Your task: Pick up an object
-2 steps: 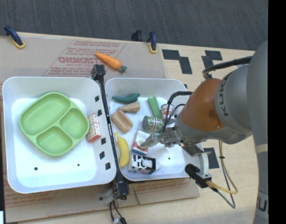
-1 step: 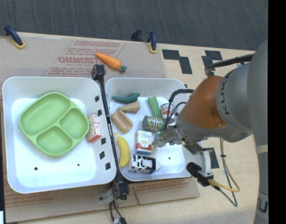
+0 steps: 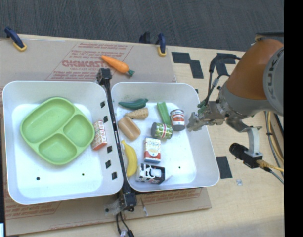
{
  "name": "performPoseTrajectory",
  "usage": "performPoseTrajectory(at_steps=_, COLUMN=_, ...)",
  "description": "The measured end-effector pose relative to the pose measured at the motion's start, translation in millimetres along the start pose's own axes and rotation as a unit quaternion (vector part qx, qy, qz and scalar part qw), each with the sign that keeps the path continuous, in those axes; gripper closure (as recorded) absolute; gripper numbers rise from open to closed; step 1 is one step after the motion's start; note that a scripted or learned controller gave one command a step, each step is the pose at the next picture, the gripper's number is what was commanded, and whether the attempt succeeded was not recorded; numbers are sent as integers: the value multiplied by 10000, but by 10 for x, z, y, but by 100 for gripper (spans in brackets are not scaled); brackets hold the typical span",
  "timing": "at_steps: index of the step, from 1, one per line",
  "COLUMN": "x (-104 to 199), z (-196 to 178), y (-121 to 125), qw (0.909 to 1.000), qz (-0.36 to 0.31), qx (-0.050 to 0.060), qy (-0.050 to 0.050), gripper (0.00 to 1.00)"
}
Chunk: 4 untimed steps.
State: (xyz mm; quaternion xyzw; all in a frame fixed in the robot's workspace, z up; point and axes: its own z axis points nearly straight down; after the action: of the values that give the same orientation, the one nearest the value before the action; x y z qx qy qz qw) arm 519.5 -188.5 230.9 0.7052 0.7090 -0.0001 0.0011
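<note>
The right bin (image 3: 203,154) holds a dark green pepper (image 3: 133,103), a green cucumber (image 3: 163,111), a small can with a red label (image 3: 177,119), a green-labelled can (image 3: 162,131), a hot dog bun (image 3: 128,128), a waffle cone (image 3: 134,114), a banana (image 3: 130,158), a red and white carton (image 3: 152,149) and a black and white box (image 3: 151,173). My gripper (image 3: 194,122) hangs over the right rim of this bin, just right of the red-labelled can. Nothing shows between its fingers.
The left bin (image 3: 22,181) bears a green divided plate (image 3: 57,130) and a small snack packet (image 3: 99,135) at its right wall. An orange carrot (image 3: 117,64) lies on the cardboard behind the bins. A black handle (image 3: 245,155) juts out below the wrist.
</note>
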Motion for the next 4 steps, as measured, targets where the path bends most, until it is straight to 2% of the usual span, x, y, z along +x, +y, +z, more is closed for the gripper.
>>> performPoseTrajectory(at_steps=1, x=3, z=4, y=-2, qw=10000, qz=-1, qx=5, qy=3, gripper=0)
performPoseTrajectory(at_steps=2, x=-216, z=1163, y=681, qw=10000, qz=-13, qx=30, qy=11, gripper=0)
performPoseTrajectory(at_steps=3, x=-215, z=1049, y=694, qw=10000, qz=-34, qx=18, qy=9, gripper=100)
performPoseTrajectory(at_steps=4, x=26, z=74, y=-80, qw=10000, qz=6, qx=10, qy=9, gripper=100)
